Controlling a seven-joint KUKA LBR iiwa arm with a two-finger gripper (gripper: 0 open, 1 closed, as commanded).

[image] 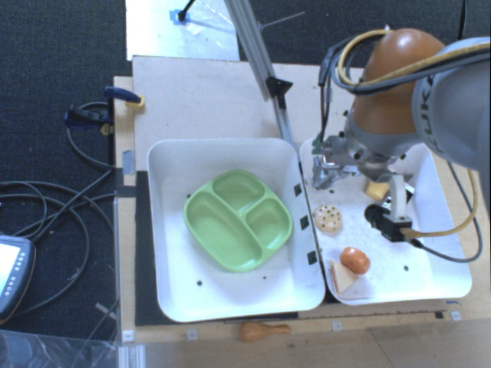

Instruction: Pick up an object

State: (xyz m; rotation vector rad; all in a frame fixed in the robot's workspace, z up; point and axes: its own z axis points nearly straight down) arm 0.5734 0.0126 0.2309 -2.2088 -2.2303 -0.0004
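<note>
While the grey arm w/ orange band hangs over the right white bin, its gripper sits low near the bin's left wall; can't tell its state, nothing visibly held. Likely targets lie loose just below for easy reach: round speckled cookie-like piece, orange egg-shaped object touching a tan wedge. Green three-compartment plastic plate rests in the left bin. No legible writing.
</note>
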